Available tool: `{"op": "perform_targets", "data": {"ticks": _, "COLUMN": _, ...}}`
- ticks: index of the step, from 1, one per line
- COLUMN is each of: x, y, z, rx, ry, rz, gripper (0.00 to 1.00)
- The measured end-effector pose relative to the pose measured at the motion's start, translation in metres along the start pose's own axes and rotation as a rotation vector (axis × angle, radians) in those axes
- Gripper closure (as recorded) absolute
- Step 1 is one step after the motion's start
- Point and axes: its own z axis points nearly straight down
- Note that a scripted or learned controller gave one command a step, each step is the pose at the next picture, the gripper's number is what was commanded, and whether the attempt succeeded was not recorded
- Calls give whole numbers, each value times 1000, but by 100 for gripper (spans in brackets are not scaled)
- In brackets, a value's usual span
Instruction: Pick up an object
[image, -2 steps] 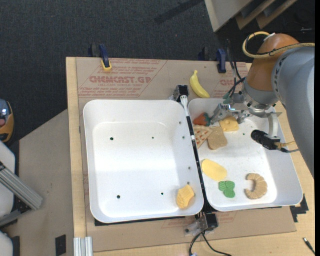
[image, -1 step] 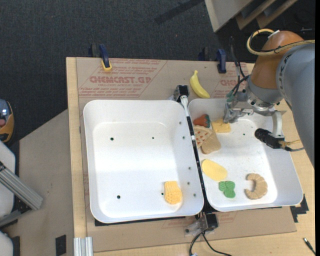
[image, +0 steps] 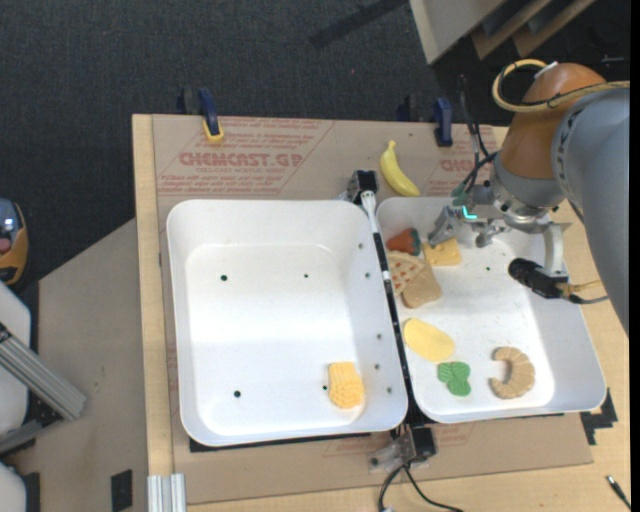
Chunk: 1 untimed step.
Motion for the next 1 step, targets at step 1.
{"op": "perform_targets", "data": {"ticks": 1, "x": 40, "y": 7, "z": 14, "rx": 7, "ry": 4, "rz": 0, "gripper": 0}}
